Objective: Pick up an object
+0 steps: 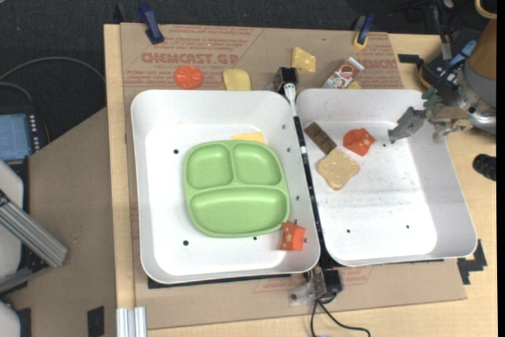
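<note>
Near the upper left of the right bin (442, 193) lie three candidates close together: a red piece (359, 141), a brown bar (319, 137) and a tan toast-shaped piece (338, 169), which almost touches the bar. The hand (404, 128) hovers just right of the red piece; whether it is spread or closed cannot be told. It holds nothing visible. One risk is that a descent between the crowded items pushes them apart instead of gripping; the flat toast may slip away.

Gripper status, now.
Gripper: above the right bin, nothing visibly between its fingers; open or shut cannot be told.
</note>
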Controlling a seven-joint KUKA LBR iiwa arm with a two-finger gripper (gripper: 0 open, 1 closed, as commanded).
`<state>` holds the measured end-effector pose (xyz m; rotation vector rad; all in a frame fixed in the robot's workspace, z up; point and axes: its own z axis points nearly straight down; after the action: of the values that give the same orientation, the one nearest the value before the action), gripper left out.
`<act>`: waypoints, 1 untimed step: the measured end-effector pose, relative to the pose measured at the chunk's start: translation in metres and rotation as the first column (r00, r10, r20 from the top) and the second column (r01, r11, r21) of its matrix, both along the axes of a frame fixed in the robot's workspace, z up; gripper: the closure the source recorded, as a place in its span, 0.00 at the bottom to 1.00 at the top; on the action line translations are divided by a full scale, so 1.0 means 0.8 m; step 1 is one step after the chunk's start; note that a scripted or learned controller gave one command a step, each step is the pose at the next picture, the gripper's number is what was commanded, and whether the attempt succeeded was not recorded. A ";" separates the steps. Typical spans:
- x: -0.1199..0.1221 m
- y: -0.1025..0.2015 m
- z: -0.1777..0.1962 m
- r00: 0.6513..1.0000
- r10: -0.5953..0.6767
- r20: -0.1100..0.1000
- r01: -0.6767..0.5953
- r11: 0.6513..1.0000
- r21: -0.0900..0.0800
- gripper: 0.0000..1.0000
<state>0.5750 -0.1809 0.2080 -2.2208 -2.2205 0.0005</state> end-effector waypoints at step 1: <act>0.046 0.059 -0.072 1.000 0.006 -0.005 -0.006 1.000 0.003 0.00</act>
<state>0.6114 -0.1340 0.1502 -2.2105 -2.2230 0.0022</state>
